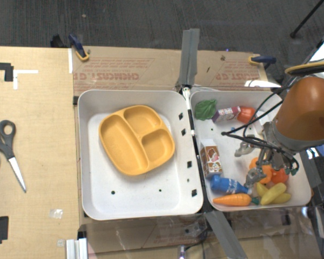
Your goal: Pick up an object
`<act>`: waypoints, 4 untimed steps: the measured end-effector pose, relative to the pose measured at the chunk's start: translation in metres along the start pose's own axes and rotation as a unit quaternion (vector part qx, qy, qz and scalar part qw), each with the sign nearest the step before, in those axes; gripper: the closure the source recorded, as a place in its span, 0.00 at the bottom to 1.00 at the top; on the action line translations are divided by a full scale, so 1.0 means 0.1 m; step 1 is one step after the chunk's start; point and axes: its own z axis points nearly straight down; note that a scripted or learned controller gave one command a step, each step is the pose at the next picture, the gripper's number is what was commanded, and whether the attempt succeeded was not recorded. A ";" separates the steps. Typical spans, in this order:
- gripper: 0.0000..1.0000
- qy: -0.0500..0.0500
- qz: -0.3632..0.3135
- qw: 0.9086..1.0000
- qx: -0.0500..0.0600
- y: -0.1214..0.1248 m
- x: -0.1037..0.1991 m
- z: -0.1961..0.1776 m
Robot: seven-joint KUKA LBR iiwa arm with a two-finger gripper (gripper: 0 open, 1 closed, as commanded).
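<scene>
The right bin holds several small objects. My gripper reaches down at the bin's right side, right over an orange toy and close above some yellow pieces. An orange carrot and a blue object lie near the front wall. A brown packet lies by the left wall. At the back sit a green leafy piece, a small bottle and a red-orange piece. The arm's orange band hides part of the bin's right side.
The left bin holds a yellow divided plate. Scissors lie on the wooden bench at the far left. Black cables run from the wrist across the right bin. A grey bar stands behind the bins.
</scene>
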 end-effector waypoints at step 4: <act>0.00 0.003 0.067 0.998 -0.001 0.31 -0.73 0.06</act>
